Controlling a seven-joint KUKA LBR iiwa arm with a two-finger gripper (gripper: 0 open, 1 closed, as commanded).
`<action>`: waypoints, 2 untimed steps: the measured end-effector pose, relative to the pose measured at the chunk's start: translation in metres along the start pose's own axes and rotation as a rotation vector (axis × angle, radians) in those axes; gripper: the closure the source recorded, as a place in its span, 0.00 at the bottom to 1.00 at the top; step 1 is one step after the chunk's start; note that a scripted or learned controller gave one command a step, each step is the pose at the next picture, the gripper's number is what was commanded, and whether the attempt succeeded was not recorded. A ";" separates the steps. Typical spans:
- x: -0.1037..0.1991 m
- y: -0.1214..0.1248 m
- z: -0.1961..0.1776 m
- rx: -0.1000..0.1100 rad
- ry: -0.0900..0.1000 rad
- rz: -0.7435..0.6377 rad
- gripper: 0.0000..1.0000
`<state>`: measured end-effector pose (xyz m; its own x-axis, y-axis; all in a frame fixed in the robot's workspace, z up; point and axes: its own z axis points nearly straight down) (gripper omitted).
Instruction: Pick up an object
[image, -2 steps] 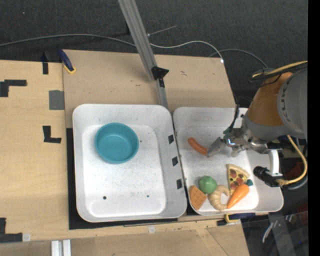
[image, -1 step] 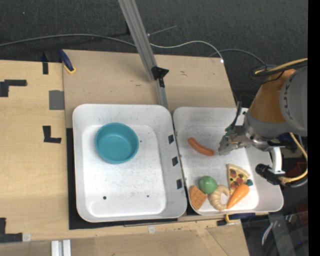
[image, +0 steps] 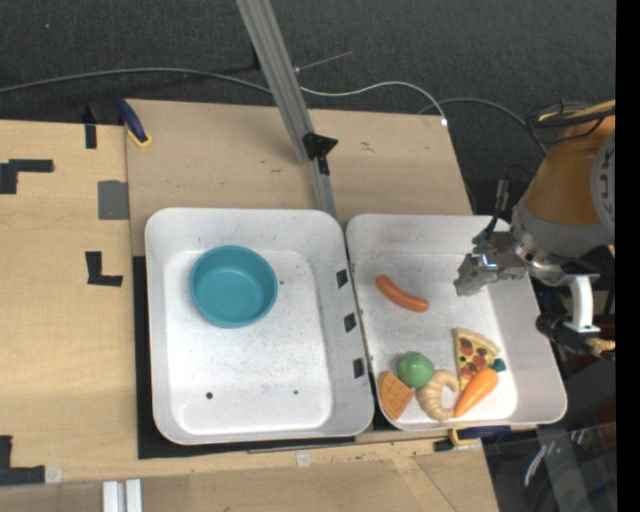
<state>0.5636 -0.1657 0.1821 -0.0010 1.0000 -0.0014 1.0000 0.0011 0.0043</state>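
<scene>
While the tool (image: 474, 277) hovered over the right bin (image: 540, 400), its grip impossible to tell, the sausage (image: 401, 293) lay nearby, long axis running upper-left to lower-right.

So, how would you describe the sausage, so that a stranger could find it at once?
Look in the right bin, the one near the gripper. The sausage lies alone in the upper half, apart from the toy food clustered at the lower edge. It is the only long, thin, orange-red piece.
</scene>
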 end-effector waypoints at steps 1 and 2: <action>-0.009 0.001 -0.059 -0.001 -0.001 0.000 1.00; -0.009 0.002 -0.093 0.002 0.001 0.000 1.00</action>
<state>0.5654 -0.1744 0.2748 -0.0015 1.0000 -0.0009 1.0000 0.0015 0.0026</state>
